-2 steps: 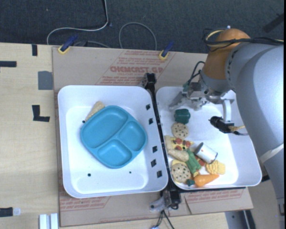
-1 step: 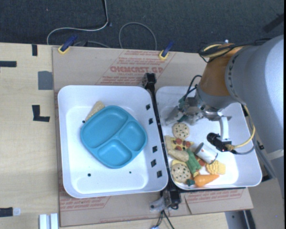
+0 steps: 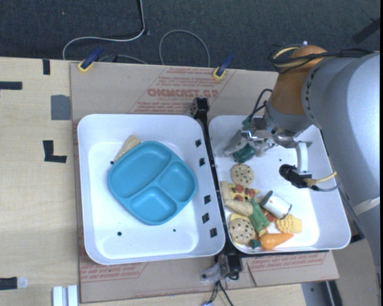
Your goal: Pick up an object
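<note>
I cannot tell how the jaws stand; from my seat the gripper (image 3: 242, 146) is a blur of grey and teal low over the upper left corner of the right bin (image 3: 329, 234). Just below it lies a round cookie (image 3: 241, 173), apart from it. Further down I see a heap of toy food: another cookie (image 3: 241, 229), a carrot (image 3: 274, 240), corn (image 3: 289, 223) and a white cylinder (image 3: 276, 204). The left bin (image 3: 96, 234) holds a blue divided plate (image 3: 153, 182).
</note>
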